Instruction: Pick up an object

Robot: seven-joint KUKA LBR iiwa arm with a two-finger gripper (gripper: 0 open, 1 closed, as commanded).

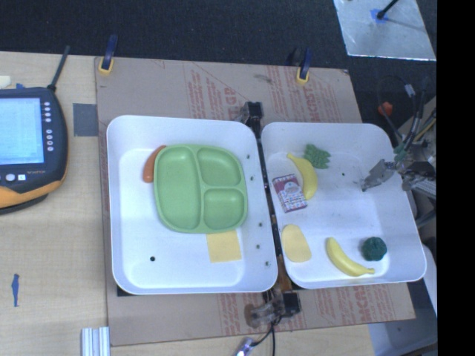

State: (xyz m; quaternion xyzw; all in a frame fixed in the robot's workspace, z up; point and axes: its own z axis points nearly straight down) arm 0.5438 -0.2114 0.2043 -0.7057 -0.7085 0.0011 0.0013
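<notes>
The gripper (369,185) hovers at the right bin's (397,221) far edge, fingers apart, holding nothing. Nearest lies a banana (347,259) by a green ball (374,248): likely light, hard, slick plastic, best pinched across its middle.

orange sausage-shaped item (150,165): mostly hidden under green three-compartment plastic plate (200,188) | flat yellow square (224,246): top edge tucked beneath the plate | small red-and-white printed packet (289,193): label too small to read | grey two-finger gripper (373,176): blurred, arm cut off at right
</notes>
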